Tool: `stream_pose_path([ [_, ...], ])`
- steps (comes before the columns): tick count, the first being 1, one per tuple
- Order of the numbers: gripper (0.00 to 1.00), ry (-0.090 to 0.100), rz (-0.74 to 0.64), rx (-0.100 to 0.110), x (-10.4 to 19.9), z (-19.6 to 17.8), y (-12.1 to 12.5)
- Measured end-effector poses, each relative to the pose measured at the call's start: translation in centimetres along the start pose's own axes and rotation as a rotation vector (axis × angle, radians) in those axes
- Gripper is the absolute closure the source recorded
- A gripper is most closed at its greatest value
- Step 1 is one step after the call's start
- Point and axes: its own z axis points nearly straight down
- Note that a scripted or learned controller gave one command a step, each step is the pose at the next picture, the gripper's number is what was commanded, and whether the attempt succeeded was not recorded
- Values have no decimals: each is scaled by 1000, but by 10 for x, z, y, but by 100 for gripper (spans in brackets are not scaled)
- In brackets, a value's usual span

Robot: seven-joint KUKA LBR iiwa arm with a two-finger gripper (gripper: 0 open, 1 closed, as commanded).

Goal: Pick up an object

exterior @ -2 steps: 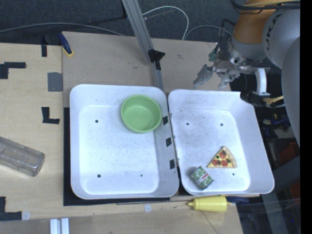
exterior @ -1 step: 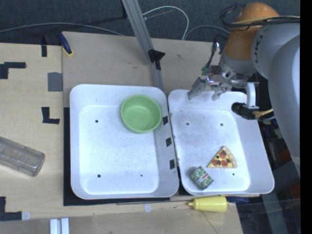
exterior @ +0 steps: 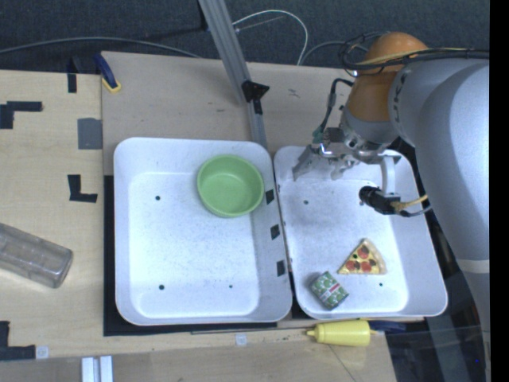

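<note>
Pincer (exterior: 318,165) hovering open, gripping nothing; pizza slice (exterior: 363,259) lying flat well below it, risking fingers skidding off.

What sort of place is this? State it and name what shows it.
Probably a robotics lab bench set up for grasping trials. A grey arm's claw hangs over the right white bin, which holds a toy pizza slice and a small green box; a green bowl sits in the left bin.

The gripper (exterior: 318,168) hangs open over the right bin (exterior: 413,293), well apart from the pizza slice (exterior: 363,259) and green can (exterior: 328,290).
</note>
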Motion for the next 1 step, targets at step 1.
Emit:
stream_pose_path([
  [1,100,0,-1,-5,0,-14,1],
])
